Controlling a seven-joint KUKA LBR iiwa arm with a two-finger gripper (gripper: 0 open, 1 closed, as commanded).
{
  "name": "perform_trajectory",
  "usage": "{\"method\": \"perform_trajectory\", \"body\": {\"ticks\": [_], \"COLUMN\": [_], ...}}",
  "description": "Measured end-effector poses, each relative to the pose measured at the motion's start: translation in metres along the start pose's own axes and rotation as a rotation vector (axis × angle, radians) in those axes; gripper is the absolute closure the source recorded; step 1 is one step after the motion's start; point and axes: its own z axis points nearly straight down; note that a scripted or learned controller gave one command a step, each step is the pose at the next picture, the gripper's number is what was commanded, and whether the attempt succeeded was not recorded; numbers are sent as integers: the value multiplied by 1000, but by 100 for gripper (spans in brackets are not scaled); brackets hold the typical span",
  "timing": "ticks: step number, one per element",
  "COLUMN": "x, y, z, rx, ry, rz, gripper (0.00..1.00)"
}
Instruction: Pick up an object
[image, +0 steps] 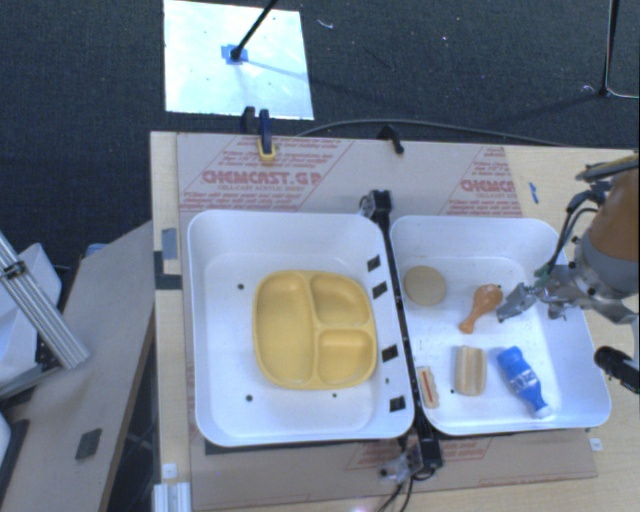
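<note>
We see the gripper hanging over the right bin, just beside the drumstick, with a cookie, bread, hot dog and bottle lying nearby. Whether it grips anything we cannot tell. We judge the slim, rounded drumstick could slip or roll aside.

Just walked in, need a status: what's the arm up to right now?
The arm is reaching in from the right over the right bin, and its gripper sits low beside the orange drumstick-shaped toy, with nothing visibly held. Also in that bin: a round tan disc, a bread-like piece, a blue bottle and a small hot-dog toy. The left bin holds a yellow divided plate. No pick so far.
</note>
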Motion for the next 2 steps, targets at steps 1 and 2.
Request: {"method": "perform_trajectory", "body": {"ticks": [1,2], "x": [7,6], "y": [-8,-6], "z": [55,41], "rx": [1,-7], "ry": [1,-2], "rz": [0,-1], "gripper": [0,100]}}
